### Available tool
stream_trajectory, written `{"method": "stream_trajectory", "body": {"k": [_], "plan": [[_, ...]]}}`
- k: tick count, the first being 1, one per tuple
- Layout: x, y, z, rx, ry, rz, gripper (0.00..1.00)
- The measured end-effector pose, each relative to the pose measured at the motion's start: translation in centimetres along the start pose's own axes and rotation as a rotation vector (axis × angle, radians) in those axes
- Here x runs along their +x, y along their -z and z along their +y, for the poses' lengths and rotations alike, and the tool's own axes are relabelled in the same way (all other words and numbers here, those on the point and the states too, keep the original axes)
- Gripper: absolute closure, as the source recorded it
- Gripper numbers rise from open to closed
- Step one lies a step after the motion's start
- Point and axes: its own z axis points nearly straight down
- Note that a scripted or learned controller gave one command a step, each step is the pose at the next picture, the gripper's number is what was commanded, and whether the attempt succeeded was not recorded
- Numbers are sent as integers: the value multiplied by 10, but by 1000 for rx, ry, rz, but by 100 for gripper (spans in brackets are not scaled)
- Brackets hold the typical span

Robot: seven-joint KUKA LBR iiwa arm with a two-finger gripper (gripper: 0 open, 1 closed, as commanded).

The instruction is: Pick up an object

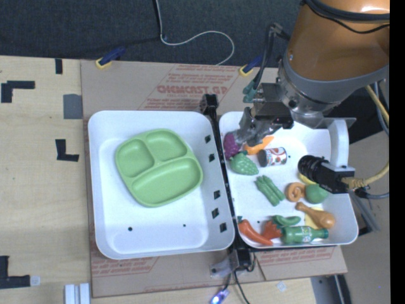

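Toys (266, 190) in right bin (340, 132) — gripper (248, 133) above

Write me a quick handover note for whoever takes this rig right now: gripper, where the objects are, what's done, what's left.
Gripper: low over the right bin's upper left corner, by the purple toy and orange piece; its hold is unclear.
Objects: toy food lies in the right bin, including a green bottle and a small can.
Left bin: green divided plate.
Done: nothing visibly lifted.
Left: secure one object and raise it.
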Motion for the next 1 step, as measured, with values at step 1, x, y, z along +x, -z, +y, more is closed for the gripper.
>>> {"method": "stream_trajectory", "body": {"k": [1], "plan": [[45,-14,0,5,2,-1,100]]}}
